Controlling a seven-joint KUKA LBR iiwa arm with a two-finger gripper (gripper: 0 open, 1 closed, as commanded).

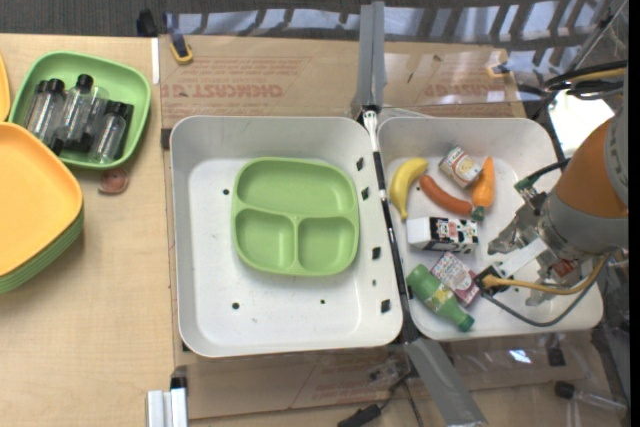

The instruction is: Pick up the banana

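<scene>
Our end effector (522, 250) hangs low over the right side of the right bin (560, 320), and we cannot tell how it is set. We see the banana (403, 185) well apart from it, lying at the bin's left side. A red sausage (445, 194) lies just beside the banana. A milk carton (443, 233) sits below them. A green plate (296, 216) fills the left bin (205, 245).

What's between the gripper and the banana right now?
In the camera view, a small black-and-white carton and a red sausage lie between the gripper and the banana in the right bin.
</scene>
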